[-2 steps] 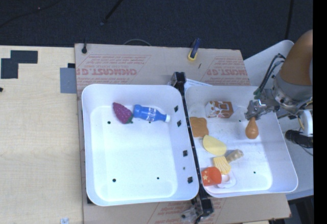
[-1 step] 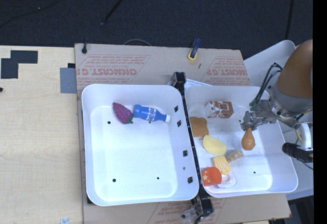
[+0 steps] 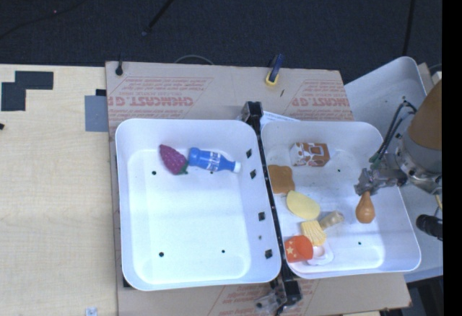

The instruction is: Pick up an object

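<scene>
Pincer [image 3: 369, 185] first, since that is where your attention belongs: it sits over the right bin [image 3: 393, 249] near that bin's right wall, and directly below its tip you see a small orange-brown pear-shaped toy [image 3: 365, 209], narrow end up, touching or nearly touching the metal; whether the fingers actually close on it you cannot tell from this slant, so do not count it as held. The grey arm [image 3: 422, 152] with its orange band comes in from the right edge of the view.

Look left of the toy and you find the rest of the right bin's load: a yellow lemon-like piece [image 3: 302, 203] near the middle; a tan bread-like block [image 3: 281, 179] just above and left of it, close to the divider; a brown and white carton [image 3: 311, 154] toward the far wall; a yellow corn piece [image 3: 313, 232] beside a small beige item [image 3: 332, 219]; a red tomato-like toy [image 3: 298, 249] by the near wall, touching a white piece [image 3: 322, 256].

In the left bin [image 3: 137, 235] you have a purple berry-like toy [image 3: 172, 159] and a blue bottle [image 3: 211, 161] lying on its side, the two touching, both toward the far wall.

Both bins rest on a cardboard sheet [image 3: 188, 94] on the light wooden desk [image 3: 50, 199]; a blue and yellow clamp [image 3: 274, 70] grips the sheet's far edge.
</scene>
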`<state>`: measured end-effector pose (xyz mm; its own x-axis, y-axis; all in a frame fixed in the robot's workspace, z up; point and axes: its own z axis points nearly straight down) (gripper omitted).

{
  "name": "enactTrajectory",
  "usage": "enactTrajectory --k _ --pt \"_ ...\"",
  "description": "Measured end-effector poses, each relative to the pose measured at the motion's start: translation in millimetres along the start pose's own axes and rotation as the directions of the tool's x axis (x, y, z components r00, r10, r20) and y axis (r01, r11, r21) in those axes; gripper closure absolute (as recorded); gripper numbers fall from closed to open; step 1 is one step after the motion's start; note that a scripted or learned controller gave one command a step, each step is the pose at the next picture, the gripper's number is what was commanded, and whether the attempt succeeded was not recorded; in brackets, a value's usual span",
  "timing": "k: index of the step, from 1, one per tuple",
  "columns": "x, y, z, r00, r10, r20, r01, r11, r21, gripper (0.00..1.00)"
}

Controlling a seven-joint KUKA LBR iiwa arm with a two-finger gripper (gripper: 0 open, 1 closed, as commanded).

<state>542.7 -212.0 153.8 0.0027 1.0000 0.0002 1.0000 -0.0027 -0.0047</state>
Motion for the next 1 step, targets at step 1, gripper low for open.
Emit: enactTrajectory --k 1 --pt "76.0 35.4 -63.4 1.0 -0.011 -0.002 0.011 1.0 -0.01 1.0"
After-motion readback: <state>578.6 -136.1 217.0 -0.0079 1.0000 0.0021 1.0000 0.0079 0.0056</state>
